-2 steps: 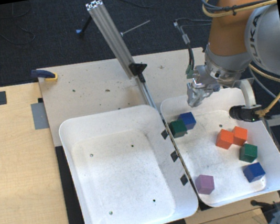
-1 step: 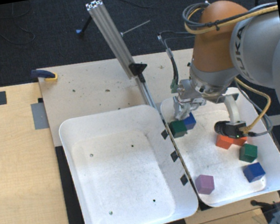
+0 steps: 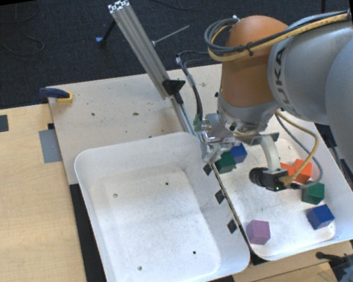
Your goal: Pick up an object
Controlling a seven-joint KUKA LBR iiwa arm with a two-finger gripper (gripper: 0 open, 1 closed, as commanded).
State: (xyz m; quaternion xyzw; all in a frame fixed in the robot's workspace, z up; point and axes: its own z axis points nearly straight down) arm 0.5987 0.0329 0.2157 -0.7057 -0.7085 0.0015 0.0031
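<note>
Two bins (image 3: 151, 228) (image 3: 284, 218), perhaps six blocks (image 3: 258, 231)

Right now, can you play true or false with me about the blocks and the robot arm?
The purple block lies in the right-hand bin. True.
The orange block touches the purple block. False: they lie apart, the orange block farther back.
The gripper hangs by the right-hand bin's left wall. True.
The purple block sits on top of a blue cube. False: it lies on the bin floor, apart from the blue cube.
</note>
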